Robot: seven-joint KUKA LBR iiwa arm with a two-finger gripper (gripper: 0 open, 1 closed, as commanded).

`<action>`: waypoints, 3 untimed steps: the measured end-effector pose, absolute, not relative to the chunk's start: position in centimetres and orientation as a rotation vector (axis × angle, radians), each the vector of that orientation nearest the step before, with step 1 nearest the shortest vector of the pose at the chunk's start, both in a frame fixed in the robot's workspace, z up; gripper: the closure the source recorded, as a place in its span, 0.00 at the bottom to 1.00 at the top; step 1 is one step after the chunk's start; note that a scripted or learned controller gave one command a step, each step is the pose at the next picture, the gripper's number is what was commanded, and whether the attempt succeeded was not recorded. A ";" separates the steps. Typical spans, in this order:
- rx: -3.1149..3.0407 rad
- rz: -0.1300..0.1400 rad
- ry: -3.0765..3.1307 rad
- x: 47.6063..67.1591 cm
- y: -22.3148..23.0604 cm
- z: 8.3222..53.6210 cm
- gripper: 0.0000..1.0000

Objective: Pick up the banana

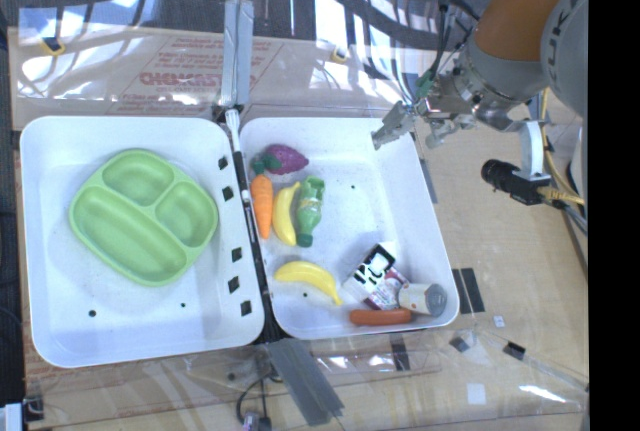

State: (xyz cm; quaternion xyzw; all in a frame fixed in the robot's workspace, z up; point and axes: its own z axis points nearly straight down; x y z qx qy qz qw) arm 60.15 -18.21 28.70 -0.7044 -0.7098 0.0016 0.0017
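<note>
The right white bin at frame centre holds the banana low down; the gripper hovers upper right, grasping nothing.

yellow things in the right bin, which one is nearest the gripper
The upright yellow piece between the carrot and the green bottle; the curved banana lies farther from the gripper.

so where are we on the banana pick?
Nothing done yet: the banana lies in the right bin, near its front. In hand: the gripper hangs over the bin's back right corner, far from it. Left: reach, grasp and lift.
</note>
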 end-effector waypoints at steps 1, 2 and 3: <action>-2.020 0.005 -2.401 55.7 -13.9 17.8 0.00; -1.906 0.003 -2.492 47.7 -10.6 10.2 0.00; -1.900 0.004 -2.497 47.8 -10.6 11.1 1.00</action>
